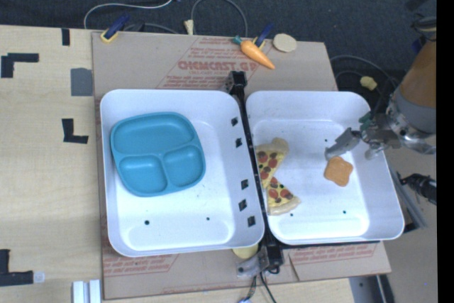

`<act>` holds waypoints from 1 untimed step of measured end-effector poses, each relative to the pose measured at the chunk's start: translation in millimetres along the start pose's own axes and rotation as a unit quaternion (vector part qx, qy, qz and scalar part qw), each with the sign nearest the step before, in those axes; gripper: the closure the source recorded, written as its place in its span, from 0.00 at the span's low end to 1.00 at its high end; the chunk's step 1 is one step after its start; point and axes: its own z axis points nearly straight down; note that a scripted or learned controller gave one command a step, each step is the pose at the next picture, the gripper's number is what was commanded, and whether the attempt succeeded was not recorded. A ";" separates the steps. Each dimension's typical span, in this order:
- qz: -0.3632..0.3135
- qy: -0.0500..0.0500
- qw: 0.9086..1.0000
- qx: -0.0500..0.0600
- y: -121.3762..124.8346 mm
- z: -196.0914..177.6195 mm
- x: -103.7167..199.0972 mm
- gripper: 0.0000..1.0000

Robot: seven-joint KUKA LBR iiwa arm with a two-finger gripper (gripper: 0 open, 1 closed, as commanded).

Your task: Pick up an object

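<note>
From my remote station I watch the grey arm [418, 92] reach in from the right over the right bin [312, 101], its tool [355, 146] hanging low near that bin's right wall. One finger [339, 144] juts out to the left and another points down toward the bin floor, so the tool looks spread open with nothing between its fingers. Just below the tool, a small orange nugget-like piece [338, 171] lies on the bin floor, close to the fingers but apart from them as far as I can tell. At the left side of the same bin a toy pizza slice [275, 177] lies along the divider. In the left bin [128, 223] sits a blue divided plate [157, 152], toward its upper left. Beyond the bins, a toy carrot [256, 53] and a pale round disc [285, 43] rest on the cardboard sheet [206, 67] that covers the desk [35, 152].
</note>
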 end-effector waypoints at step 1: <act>0.002 -0.001 1.000 0.002 21.1 56.7 -46.7 0.00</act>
